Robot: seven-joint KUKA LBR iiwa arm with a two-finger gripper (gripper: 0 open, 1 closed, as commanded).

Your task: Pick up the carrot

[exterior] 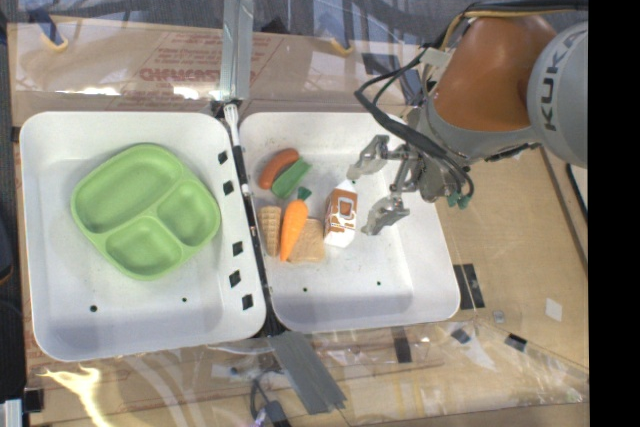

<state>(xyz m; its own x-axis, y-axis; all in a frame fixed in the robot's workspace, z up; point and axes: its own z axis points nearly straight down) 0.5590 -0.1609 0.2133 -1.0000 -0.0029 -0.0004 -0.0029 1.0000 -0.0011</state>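
There was your carrot [292, 227], lying in the right bin [420, 300], over toward its left wall, orange body running top to bottom with the green tip up. Nothing had hold of it; it sat flat on the bin floor. Pressed against its left side you had a tan ridged cone-like piece [271, 229], and at its lower right a pale beige piece [310, 247] was touching it. Just above the green tip lay a dark green block [291, 179], and tucked against that an orange-red sausage-shaped item [279, 166]. To the carrot's right, close beside it, stood a small white carton with an orange print [341, 217].

Now your gripper [379, 186]: it hovered over the right half of that same bin, to the right of the carton, and its two fingers stood spread apart with nothing between them. One fingertip [371, 158] was up near the bin's middle, the other down just beside the carton. So the carrot and the gripper were apart, with the carton between them.

Behind the fingers you could see the wrist and the orange band [485, 75] of the arm, coming in from the right with black cables looped around it.

Over in the left bin [60, 315], a green divided plate [146, 210] sat by itself, three compartments, well away from the action.
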